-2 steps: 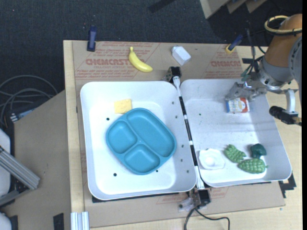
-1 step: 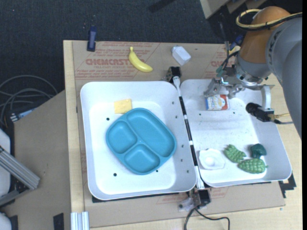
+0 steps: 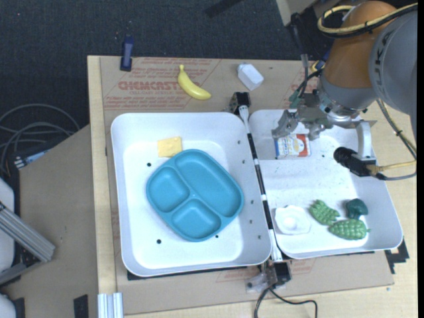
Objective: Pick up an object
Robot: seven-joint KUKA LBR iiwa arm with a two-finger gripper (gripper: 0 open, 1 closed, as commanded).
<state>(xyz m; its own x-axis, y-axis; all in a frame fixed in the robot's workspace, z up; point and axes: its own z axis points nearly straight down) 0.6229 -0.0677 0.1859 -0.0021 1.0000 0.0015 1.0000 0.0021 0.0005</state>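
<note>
My gripper (image 3: pixel 299 127) hangs over the back of the right bin (image 3: pixel 331 177), its two fingers spread apart and open. Just in front of the fingertips a small white carton with red and blue print (image 3: pixel 292 146) lies on the bin floor, and nothing sits between the fingers. At the bin's front lie a white round piece (image 3: pixel 291 219), two bumpy green items (image 3: pixel 324 212) (image 3: pixel 348 229) and a small teal item (image 3: pixel 356 208).
The left bin (image 3: pixel 132 177) holds a blue divided plate (image 3: pixel 193 193) and a yellow block (image 3: pixel 169 146). Behind the bins, a banana (image 3: pixel 192 85), a white block (image 3: pixel 250 76) and a small blue object (image 3: pixel 126 53) lie on the cardboard. A black fitting (image 3: pixel 350 161) juts over the right bin.
</note>
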